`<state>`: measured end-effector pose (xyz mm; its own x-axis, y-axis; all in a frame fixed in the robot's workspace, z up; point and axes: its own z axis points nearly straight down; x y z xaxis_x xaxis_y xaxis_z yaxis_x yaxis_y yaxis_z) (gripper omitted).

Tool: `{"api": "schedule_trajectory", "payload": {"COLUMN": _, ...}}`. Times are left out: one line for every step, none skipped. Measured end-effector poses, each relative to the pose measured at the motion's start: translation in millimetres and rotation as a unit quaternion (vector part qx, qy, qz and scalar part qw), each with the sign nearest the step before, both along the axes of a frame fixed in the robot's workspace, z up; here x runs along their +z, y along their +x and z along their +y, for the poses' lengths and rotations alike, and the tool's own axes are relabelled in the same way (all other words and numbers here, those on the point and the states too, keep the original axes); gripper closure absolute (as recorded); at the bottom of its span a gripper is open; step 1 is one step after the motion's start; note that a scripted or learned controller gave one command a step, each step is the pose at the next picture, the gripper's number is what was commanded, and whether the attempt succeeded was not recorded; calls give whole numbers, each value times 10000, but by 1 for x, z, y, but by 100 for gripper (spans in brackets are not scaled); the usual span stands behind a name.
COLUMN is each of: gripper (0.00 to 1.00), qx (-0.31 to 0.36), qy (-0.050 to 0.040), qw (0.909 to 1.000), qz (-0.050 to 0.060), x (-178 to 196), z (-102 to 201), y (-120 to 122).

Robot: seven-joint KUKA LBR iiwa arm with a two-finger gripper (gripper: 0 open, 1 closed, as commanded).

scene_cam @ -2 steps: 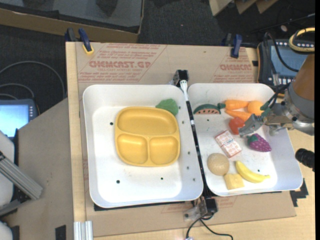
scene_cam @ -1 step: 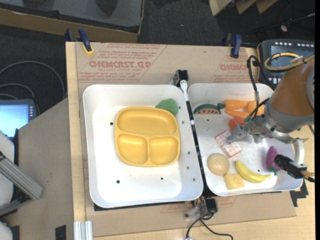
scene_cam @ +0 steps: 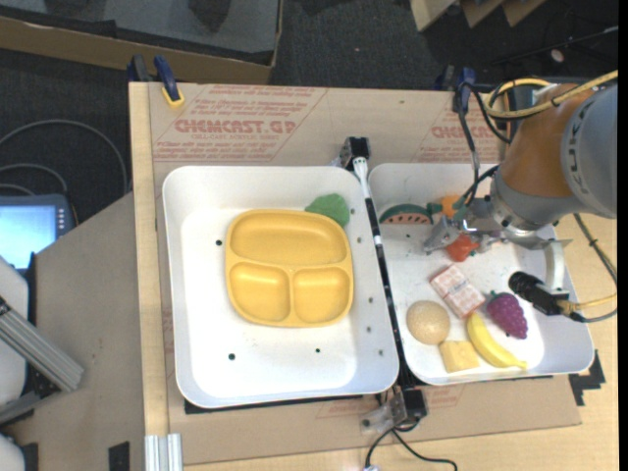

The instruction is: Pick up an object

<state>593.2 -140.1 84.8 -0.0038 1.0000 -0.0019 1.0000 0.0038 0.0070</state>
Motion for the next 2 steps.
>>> {"api": "schedule_trajectory", "payload": {"gripper": 100, "qx": -19, "qy": 5, "qw": 10000, "qz": 18, "x": 10, "z": -1, "y": -3}}
{"api": "schedule_trajectory", "payload": {"gripper": 100, "qx": 20, "qy": 15, "qw": 10000, "qz": -17, "x": 106, "z": 68, "y": 8}}
